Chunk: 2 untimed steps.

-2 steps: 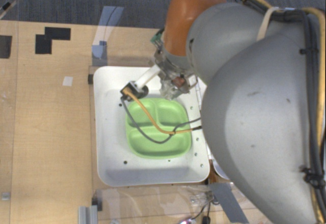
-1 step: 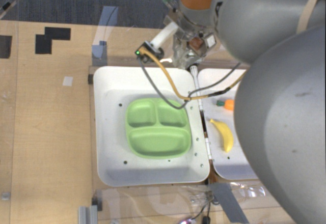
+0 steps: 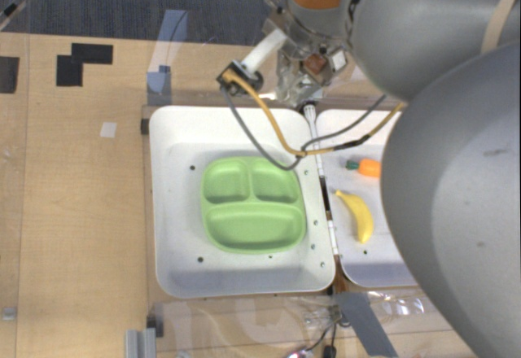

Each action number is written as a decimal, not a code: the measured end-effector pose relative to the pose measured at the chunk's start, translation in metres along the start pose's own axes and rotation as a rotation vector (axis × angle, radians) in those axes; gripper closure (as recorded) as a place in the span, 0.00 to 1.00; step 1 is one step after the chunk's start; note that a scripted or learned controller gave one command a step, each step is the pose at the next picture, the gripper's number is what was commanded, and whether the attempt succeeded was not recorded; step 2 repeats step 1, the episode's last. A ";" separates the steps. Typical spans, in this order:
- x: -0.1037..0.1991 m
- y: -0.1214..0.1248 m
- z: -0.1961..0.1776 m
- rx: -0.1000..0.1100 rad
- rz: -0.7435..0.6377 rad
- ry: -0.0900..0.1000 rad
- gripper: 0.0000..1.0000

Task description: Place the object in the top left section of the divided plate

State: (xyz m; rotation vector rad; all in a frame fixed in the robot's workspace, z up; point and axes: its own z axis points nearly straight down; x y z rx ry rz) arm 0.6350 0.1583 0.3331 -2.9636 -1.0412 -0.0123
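A light green divided plate [image 3: 251, 204] lies in the left white bin [image 3: 175, 210], with two small sections on its far side and one long section on its near side; all three hold nothing. In the right bin [image 3: 366, 267] lie a yellow banana [image 3: 358, 215] and a small orange carrot with a green tip [image 3: 366, 168]. My gripper [image 3: 303, 88] hangs over the far rim where the two bins meet, beyond the plate and the carrot, partly masked by cables and the wrist. I see nothing in it.
The large grey arm covers the right bin's right half and the upper right of the view. A yellow and a black cable droop from the wrist across the left bin's far right corner. Bare wooden bench lies to the left.
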 end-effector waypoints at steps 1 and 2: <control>0.029 0.008 -0.070 0.001 0.251 -0.001 1.00; 0.029 0.008 -0.070 0.001 0.251 -0.001 1.00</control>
